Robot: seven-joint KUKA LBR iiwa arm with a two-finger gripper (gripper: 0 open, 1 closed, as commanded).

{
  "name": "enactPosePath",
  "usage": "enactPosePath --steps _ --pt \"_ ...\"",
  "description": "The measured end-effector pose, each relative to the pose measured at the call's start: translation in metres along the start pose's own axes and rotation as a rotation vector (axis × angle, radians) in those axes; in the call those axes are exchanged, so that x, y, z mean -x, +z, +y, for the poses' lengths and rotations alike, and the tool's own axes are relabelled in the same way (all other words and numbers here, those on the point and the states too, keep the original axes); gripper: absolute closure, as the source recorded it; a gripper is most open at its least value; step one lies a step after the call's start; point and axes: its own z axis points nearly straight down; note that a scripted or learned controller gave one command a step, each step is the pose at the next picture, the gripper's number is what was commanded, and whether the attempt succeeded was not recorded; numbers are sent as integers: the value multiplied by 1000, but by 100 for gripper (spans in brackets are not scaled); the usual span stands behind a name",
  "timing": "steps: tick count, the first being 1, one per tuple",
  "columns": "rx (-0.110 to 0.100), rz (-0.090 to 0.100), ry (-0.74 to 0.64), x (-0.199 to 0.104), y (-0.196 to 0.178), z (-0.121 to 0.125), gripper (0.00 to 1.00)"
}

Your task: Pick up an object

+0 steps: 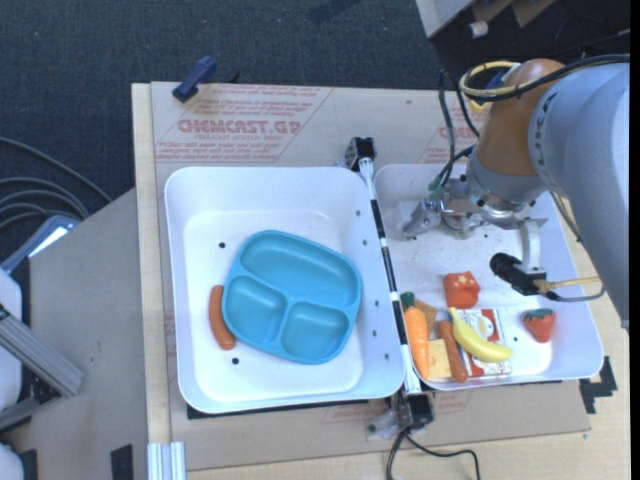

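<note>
My gripper [468, 218] hangs over the far part of the right bin [572, 268], below the arm's orange band. Nothing shows in its grasp. Nearer the front of that bin lie a red pepper-like piece [461, 290], a carrot [417, 340], a banana [478, 336], a brown sausage [452, 350], a red-and-white packet [494, 360] and a strawberry [539, 324]. The red piece sits just in front of the gripper, apart from it.
The left bin [190, 268] holds a blue three-compartment plate [290, 296] with an orange sausage [220, 318] beside its left edge. A raised divider [380, 258] separates the two bins. A blue clip [194, 78] lies on the cardboard at the back.
</note>
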Motion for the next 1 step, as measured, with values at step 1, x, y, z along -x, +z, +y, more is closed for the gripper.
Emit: enactPosePath --steps 1 --pt "0 1 2 -6 0 -17 0"
